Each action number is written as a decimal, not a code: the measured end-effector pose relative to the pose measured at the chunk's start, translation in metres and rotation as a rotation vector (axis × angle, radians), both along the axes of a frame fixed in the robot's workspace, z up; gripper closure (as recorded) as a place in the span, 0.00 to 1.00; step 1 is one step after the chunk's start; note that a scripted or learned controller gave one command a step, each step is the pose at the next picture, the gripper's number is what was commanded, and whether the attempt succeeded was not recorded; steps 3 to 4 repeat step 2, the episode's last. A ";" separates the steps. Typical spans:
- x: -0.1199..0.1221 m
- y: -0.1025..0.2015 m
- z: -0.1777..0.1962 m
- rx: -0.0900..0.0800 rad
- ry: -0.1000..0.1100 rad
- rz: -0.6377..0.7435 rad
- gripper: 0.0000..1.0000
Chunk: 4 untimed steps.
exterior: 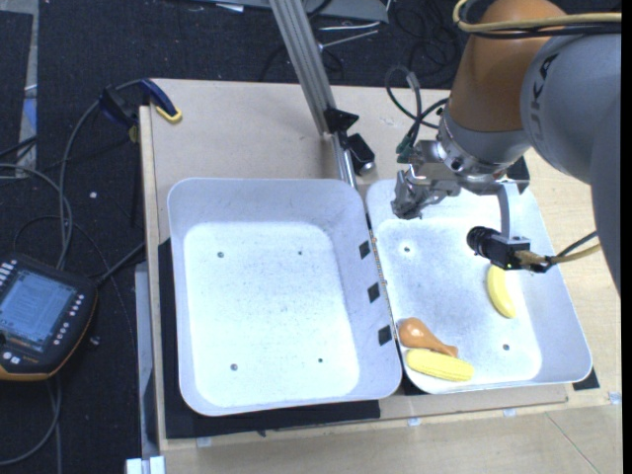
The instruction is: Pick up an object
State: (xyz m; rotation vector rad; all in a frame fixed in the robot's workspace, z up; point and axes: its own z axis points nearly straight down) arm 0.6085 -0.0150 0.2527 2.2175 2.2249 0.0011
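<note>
My gripper [408,205] hovers at the right bin's [563,309] far-left corner, finger spacing indeterminate; the banana [501,292], near its right wall, looks light, smooth, rigid: grasp across its middle.

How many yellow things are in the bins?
2. One yellow banana lies near the right side of the right bin. The other yellow piece lies at that bin's front edge, beside an orange thing. The arm may hide more.
</note>
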 end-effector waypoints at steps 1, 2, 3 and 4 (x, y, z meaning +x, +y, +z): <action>0.022 0.052 0.003 0.000 0.000 0.001 1.00; 0.044 0.105 -0.018 0.000 0.001 0.000 1.00; 0.044 0.105 -0.018 0.000 0.001 0.000 1.00; 0.044 0.105 -0.018 0.000 0.001 0.000 1.00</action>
